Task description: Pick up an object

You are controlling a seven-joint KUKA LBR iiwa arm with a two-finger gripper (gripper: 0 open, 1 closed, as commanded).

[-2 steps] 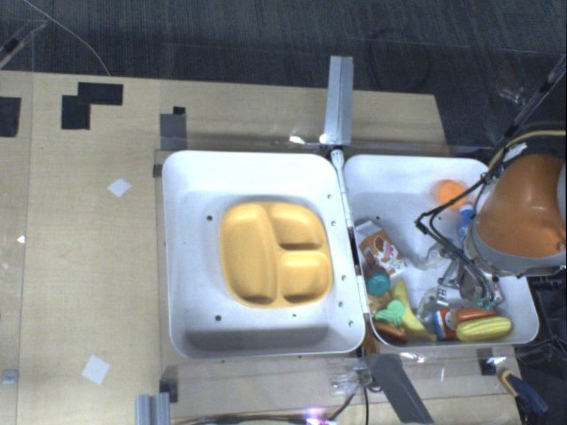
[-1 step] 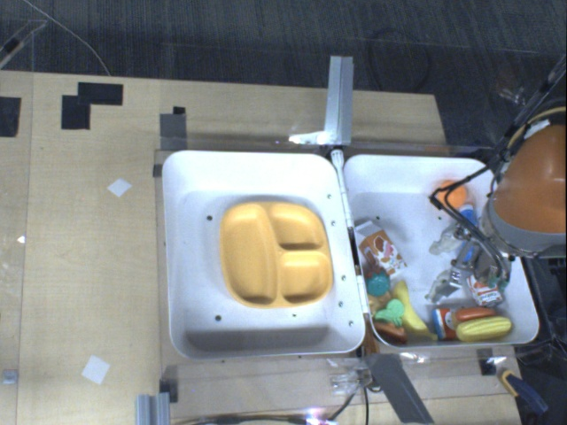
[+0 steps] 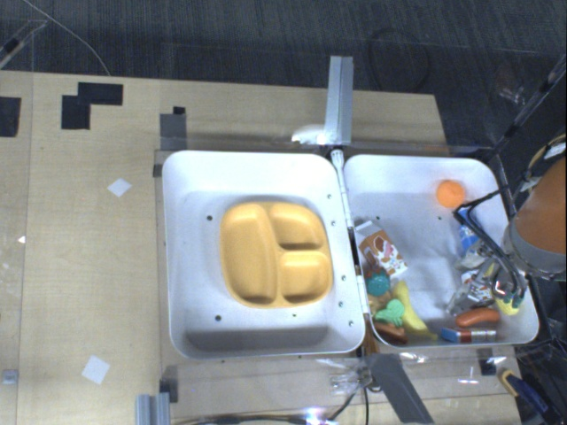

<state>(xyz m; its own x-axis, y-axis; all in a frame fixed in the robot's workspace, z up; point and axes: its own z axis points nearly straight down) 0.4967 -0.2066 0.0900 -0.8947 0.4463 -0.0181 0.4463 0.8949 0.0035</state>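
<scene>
Chunky grey arm [image 3: 539,237] with a fat orange band just above the wrist, rounded like a ball from up here. Black cables looping off the wrist, one running in an angular bend. Metal hand [image 3: 485,283], all silvery bits and tangled wiring, plus a blue piece and a yellow tip.

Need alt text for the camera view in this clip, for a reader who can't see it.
Seen from above, the robot arm reaches from the right over the right bin, cluttered with small toys including an orange ball. The left bin holds a yellow divided tray.
</scene>
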